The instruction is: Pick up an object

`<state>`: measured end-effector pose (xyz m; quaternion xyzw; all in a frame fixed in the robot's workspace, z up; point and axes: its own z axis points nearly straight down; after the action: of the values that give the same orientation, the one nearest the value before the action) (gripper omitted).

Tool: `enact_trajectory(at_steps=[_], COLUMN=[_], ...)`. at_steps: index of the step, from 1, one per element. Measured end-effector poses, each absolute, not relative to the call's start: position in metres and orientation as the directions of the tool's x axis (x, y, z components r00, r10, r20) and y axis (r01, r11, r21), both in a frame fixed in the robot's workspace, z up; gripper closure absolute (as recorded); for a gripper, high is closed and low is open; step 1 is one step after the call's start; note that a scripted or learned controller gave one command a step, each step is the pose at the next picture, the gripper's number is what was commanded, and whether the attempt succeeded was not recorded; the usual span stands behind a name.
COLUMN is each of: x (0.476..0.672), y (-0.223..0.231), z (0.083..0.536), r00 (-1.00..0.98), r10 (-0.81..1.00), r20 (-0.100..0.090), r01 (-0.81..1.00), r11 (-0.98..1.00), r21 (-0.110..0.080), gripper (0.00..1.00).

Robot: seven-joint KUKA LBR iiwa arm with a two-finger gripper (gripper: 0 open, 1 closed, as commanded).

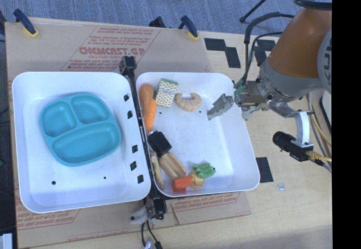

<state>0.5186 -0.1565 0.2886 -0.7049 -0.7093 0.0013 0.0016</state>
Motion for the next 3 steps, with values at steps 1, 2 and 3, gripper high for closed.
enact_trajectory(at_steps=[1,2,3], x=[0.563,0.649,0.649], y=[-0.124,-0.098,-0.097], z=[0.175,0.091,0.101], r00=[0.093,0.146,0.141], r10=[0.996,0.989,0.990], r20=[0.000,-0.003,-0.001], r01=[0.996,0.989,0.990], r11=[-0.093,-0.146,-0.141], r21=[-0.007,-0.001,-0.006], gripper=[0.00,0.00,1.00])
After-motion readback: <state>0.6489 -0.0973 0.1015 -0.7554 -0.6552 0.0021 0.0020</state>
